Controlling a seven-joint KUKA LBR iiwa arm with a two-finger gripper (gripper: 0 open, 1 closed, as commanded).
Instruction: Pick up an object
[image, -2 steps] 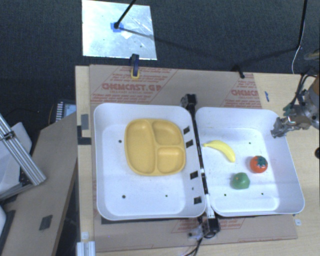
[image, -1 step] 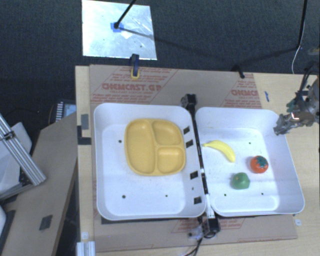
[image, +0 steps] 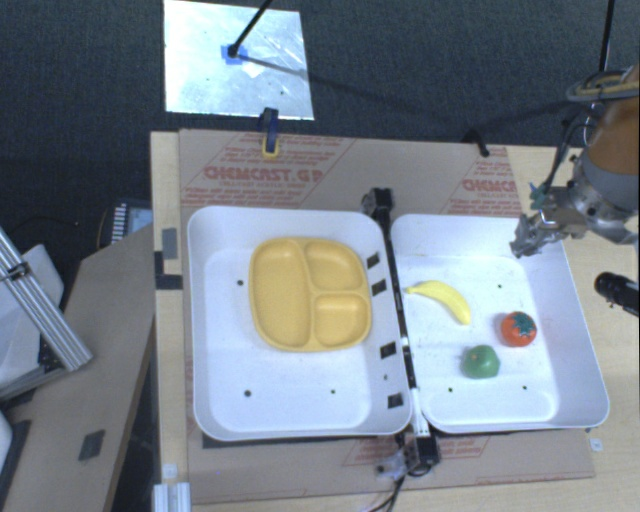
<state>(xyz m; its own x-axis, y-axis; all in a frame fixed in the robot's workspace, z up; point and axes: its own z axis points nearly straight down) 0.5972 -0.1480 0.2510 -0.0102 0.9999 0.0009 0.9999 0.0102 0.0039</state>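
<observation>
Nearest to you, along the bottom of the view, runs the front rim of the left bin (image: 290, 428), and from there you can read the bench left to right. That bin carries a yellow divided tray (image: 308, 293), lying flat near its middle with three compartments, all of them bare.

Cross the black hinge strip (image: 392, 300) between the bins and you reach the right bin (image: 545, 405). Your candidates for the pick are all in it: a yellow banana (image: 441, 298) just right of the divider, a green round fruit (image: 481, 362) lower down toward the front, and an orange-red round fruit (image: 517, 328) just beside it, up and to the right. The three lie apart from one another, none touching.

At the far right you will find the gripper (image: 527, 240), hanging over the back right corner of the right bin, well apart from all three fruits. It is too small and dark for you to tell how the claw stands, but nothing shows in it.

By my reading, you are at the very start: nothing is lifted, and the approach, descent, grasp and lift are all left to do.
</observation>
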